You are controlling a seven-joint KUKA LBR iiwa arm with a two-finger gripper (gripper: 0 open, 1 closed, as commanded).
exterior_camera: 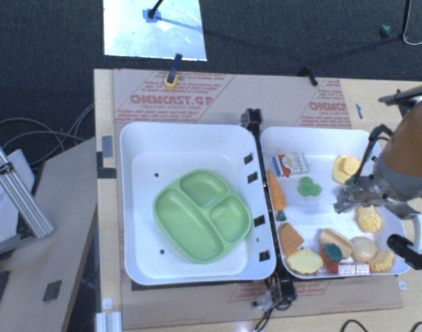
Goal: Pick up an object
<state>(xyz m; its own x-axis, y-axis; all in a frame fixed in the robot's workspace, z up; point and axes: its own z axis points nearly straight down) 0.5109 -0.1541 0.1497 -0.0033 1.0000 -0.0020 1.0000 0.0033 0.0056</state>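
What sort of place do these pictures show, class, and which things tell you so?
Probably a robotics lab test bench. A grey robot arm reaches over two white bins; one holds a green divided plate, the other toy food such as a carrot. Cables trail over the carpet.

**Colours on the bench**

The two bins (138, 185) are white. The divided tray (201, 215) is pale green. In the other bin lie an orange carrot (276, 193), a small green piece (308, 186), yellow corn (369, 219) and a red-blue-white packet (290, 164).

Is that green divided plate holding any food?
Empty: the green plate in the left bin shows bare compartments; the toy food sits in the right bin.
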